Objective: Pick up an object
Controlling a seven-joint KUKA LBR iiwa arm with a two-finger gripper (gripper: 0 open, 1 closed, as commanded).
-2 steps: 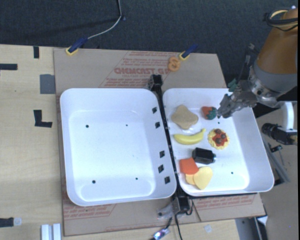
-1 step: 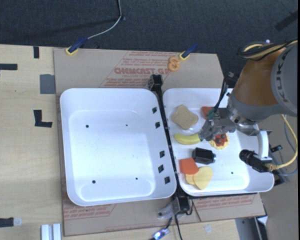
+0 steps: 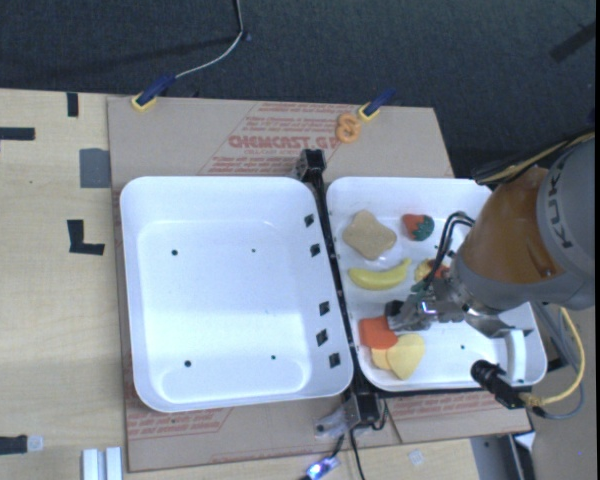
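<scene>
Since the gripper [image 3: 412,313] hangs low in the right bin [image 3: 450,370], jaws hidden so I can't tell their state, it might shove the orange piece [image 3: 377,331] into the banana [image 3: 378,276] and miss.

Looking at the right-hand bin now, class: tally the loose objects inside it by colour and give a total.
Tan: 1, bread slice
Yellow: 2, banana, pale yellow piece
Red or orange-red: 2, small red piece, orange-red piece
Total: 5, counting what shows around the gripper
</scene>
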